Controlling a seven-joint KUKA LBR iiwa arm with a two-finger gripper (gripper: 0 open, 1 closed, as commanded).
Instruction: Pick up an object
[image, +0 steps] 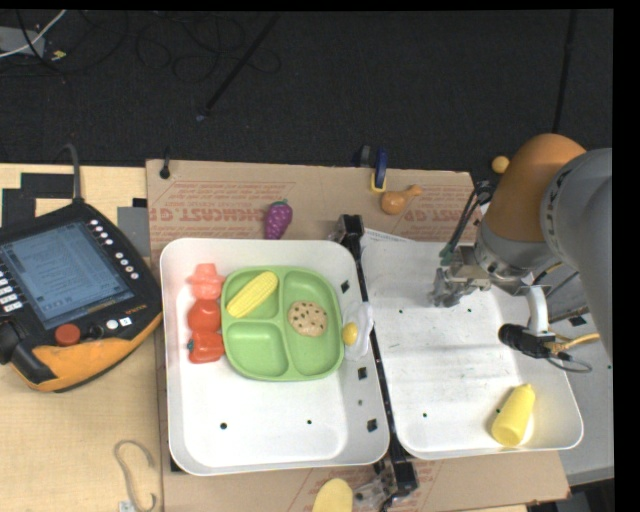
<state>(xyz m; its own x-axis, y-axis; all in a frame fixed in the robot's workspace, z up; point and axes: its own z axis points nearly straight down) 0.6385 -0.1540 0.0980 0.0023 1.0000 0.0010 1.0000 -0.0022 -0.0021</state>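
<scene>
Two white bins fill the table's middle: the left bin (190, 420) and the right bin (440, 400). The grey arm (560, 215) reaches in at the right of the frame, its jaws (450, 290) low over the right bin's upper part; whether they are parted I cannot tell, and nothing is visibly in them. The green tray (265, 350) carries corn (250, 293) and a cookie (308, 318). The nearest candidate, a yellow object (513, 415), lies at lower right, well apart. Approach phase, I judge; next, shift toward lower right and descend.
</scene>
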